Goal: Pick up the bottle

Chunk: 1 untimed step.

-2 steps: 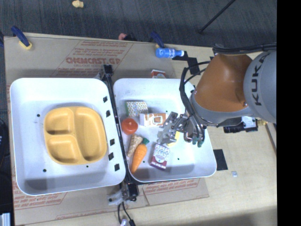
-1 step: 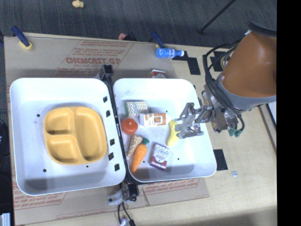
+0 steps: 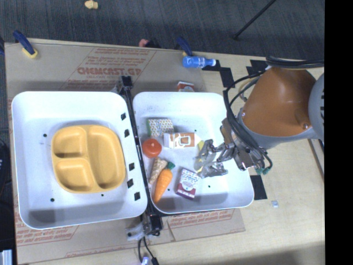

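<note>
We see the bottle (image 3: 197, 62) lying on its side on the table (image 3: 287, 225) behind the right bin (image 3: 212, 105), well apart from our pincer (image 3: 211, 160), whose state we cannot tell. Likely light, slippery plastic; grip it mid-body.

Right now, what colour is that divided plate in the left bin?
Yellow: the divided plate shows plainly in the camera view.

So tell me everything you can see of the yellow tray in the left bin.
The yellow tray looks like moulded plastic with rounded corners, split into three compartments: two smaller ones on the view's left and one long one on the right. It lies flat, turned slightly askew, near the middle of the left bin. Its compartments hold nothing. Only the bin floor touches it; the gripper works in the other bin.
</note>
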Motion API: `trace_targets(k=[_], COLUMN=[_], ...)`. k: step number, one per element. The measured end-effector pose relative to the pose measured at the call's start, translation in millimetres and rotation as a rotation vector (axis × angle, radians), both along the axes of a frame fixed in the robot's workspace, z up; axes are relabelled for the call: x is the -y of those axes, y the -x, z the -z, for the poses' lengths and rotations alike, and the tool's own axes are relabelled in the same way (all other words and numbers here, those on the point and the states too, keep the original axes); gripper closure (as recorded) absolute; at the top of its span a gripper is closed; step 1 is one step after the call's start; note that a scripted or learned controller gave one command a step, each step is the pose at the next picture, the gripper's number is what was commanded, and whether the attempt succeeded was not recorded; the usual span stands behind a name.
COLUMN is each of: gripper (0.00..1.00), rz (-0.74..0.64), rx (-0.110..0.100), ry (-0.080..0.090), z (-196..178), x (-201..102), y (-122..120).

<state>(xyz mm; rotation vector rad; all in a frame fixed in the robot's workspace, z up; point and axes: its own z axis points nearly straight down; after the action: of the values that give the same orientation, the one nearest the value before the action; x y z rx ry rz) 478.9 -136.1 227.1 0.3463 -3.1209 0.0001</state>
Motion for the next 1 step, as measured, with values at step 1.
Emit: trace_targets(k=[1], gripper=[1.0], rz=[0.175], rx=[0.002], ry=[0.001], z=[-36.9], x=[28.3], y=[-3.4])
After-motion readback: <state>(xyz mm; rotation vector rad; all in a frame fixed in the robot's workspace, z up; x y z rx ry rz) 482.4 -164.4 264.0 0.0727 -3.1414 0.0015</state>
